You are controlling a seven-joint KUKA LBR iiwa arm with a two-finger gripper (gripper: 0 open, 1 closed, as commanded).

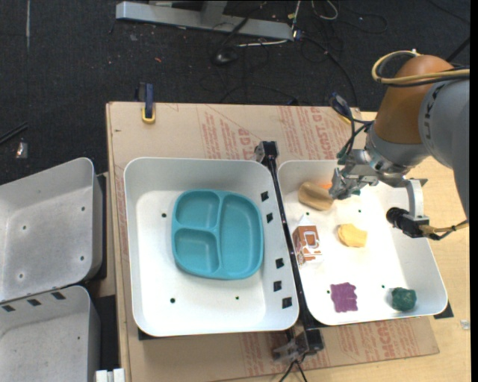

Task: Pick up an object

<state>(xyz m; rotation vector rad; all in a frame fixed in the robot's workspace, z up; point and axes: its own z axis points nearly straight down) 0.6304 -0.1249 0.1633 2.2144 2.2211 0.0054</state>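
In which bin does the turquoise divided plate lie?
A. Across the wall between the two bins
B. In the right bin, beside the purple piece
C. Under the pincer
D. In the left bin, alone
D: the turquoise plate lies flat in the left bin with nothing else in it, while the purple piece lies in the right bin.

A brown cardboard sheet (216,123) printed with faded red lettering covers the bench, and a yellow-and-black clamp (148,103) grips its far left edge. Beyond it lies a dark, speckled floor (67,60) crossed by loose black cables (328,52) and a grey metal bar (202,21). Bare white trays (45,216) sit off to the left, evenly lit.
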